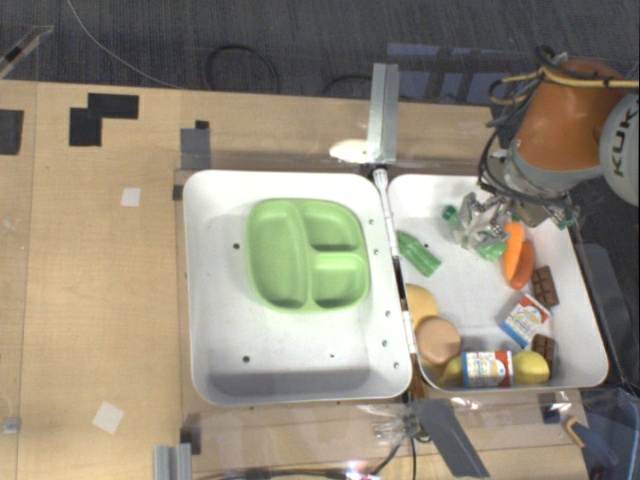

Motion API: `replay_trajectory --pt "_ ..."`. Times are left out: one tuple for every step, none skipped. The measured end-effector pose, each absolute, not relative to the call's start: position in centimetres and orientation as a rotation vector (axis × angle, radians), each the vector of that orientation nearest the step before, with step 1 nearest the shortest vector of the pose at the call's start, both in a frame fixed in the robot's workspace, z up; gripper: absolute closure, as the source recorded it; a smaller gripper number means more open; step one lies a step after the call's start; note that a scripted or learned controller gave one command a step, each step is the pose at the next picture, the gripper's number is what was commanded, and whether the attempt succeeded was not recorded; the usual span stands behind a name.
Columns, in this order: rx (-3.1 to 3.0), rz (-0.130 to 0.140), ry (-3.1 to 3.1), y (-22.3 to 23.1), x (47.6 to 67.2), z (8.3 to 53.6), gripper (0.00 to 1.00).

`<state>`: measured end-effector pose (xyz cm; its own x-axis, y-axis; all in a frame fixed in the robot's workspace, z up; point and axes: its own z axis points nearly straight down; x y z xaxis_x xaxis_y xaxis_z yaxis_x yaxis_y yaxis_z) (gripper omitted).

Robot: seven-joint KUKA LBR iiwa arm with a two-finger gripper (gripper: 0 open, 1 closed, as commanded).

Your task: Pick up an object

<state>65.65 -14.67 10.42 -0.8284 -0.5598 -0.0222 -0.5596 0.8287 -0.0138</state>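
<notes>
Two white bins sit side by side on the wooden bench; the left bin (215,368) carries a green divided tray (306,254). Over the right bin's (590,353) far edge, the gripper (483,224) hangs low by a green object (472,230) and orange carrot (516,254); whether it grips anything, I cannot tell.

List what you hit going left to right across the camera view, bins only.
Green divided tray in the left bin → green bottle → gripper → orange carrot → brown chocolate bar near the right bin's right wall.
</notes>
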Motion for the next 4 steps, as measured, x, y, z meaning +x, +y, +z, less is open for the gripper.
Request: replay_trajectory --pt "-0.799 -0.014 3.01 -11.4 67.4 26.3 1.0" --pt "-0.8 -0.004 3.024 -11.5 67.1 25.5 0.0" --pt "-1.023 0.004 2.97 -17.0 66.8 12.6 0.0" --pt "-1.167 -0.008 2.905 -17.3 62.7 8.9 0.0"
